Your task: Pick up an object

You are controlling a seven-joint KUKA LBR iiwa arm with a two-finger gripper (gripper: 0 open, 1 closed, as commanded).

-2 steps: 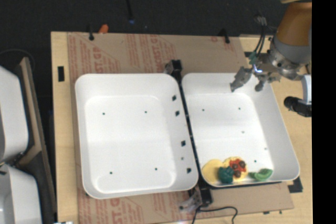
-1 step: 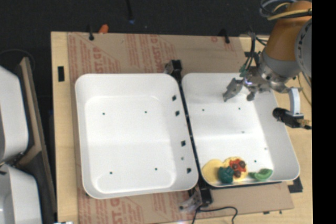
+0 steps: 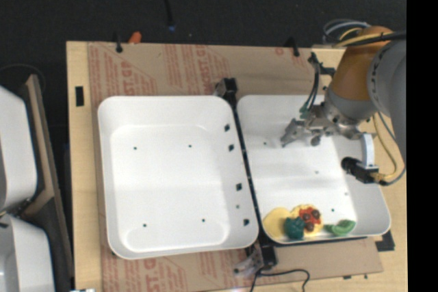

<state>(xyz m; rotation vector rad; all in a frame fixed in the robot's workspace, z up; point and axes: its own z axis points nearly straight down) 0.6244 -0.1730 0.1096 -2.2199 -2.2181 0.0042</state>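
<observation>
we log the arm (image 3: 363,78) reaching in from the right, its gripper (image 3: 300,134) hanging over the upper middle of the right bin (image 3: 287,167); the fingers are small and blurred against the white floor, so we cannot tell whether the claw stands wide or narrow; we see nothing between them, so we record no grasp.

the candidate objects sit clustered in the near corner of the right bin, against its lower wall: a pale yellow piece (image 3: 276,221), a teal lump (image 3: 295,230) resting on it, a red-and-dark item (image 3: 309,215) just beside the teal one, and a green piece (image 3: 340,226) slightly apart to the right; the yellow, teal and red things touch or overlap, and we cannot separate their outlines cleanly.

the governing relation: the cluster lies toward the bottom of the view from the gripper, well apart from it, roughly straight down the bin with a small offset; bare bin floor lies between them; the left bin (image 3: 171,174) holds nothing we can make out.

the cluster's long axis runs left to right along the lower wall; the green piece also lies lengthwise along that wall.

our judgement: the approach is not yet made; the next move calls for travel toward the near wall, then descent; the green piece looks the easier target, being set apart; wall proximity may crowd one finger.
</observation>
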